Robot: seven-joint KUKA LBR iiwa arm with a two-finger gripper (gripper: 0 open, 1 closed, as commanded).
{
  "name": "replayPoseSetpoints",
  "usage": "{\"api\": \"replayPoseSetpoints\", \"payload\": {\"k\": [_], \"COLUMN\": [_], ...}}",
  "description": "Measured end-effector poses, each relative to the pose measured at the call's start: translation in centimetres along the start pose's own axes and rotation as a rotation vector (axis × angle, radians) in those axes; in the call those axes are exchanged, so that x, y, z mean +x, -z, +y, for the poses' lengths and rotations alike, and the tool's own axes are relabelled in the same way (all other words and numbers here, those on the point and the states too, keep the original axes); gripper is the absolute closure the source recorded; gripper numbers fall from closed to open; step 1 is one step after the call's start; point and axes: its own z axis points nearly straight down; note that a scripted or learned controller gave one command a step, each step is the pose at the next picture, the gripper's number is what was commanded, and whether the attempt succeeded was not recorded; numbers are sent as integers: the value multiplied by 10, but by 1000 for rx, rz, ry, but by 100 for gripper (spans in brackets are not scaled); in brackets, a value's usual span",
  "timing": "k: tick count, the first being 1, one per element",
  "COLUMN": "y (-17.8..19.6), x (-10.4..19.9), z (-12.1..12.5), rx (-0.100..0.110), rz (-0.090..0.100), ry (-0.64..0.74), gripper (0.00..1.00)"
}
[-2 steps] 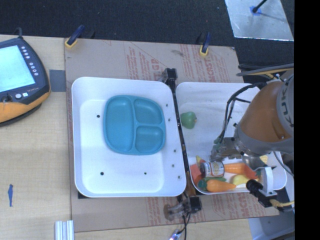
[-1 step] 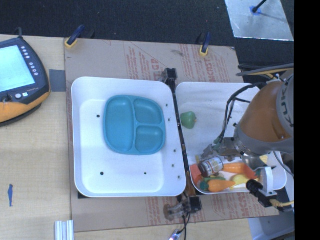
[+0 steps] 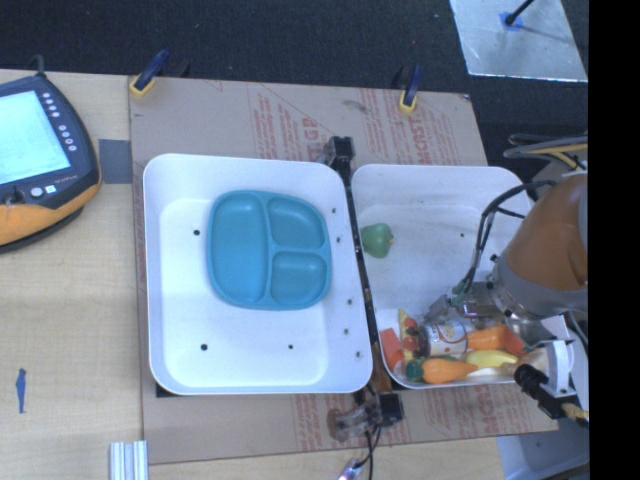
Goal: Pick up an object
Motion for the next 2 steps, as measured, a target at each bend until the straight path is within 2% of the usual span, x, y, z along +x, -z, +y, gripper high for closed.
{"api": "replayPoseSetpoints", "payload": {"k": [1,2], "y": [0,10], "x": [43,42], "z": [1,1], "rx": [-1,0], "rz": [-2,-1], "ry": [6,8], "gripper": [0,100]}}
